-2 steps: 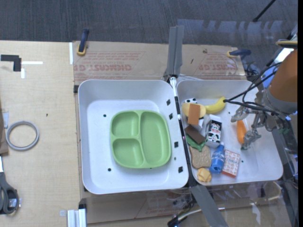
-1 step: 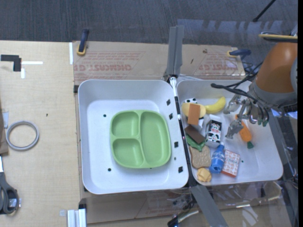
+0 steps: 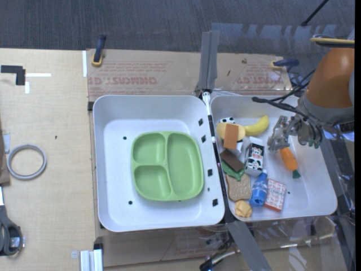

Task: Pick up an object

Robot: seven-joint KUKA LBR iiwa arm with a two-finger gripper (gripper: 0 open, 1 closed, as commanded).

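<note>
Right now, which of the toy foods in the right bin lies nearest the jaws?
The orange carrot with the green tip, just below the gripper. The yellow banana and the other pieces lie farther left.

A single camera is fixed above the bench and looks down on it at a slant, from a middling height. The bench's far edge runs across the upper part of the frame, with dark floor beyond it; the near edge falls off the bottom. The two white bins sit side by side in the middle and right of the frame: the left bin is seen whole, and the right bin reaches almost to the frame's right side. The arm enters from the right edge, over the right bin's far corner.
</note>
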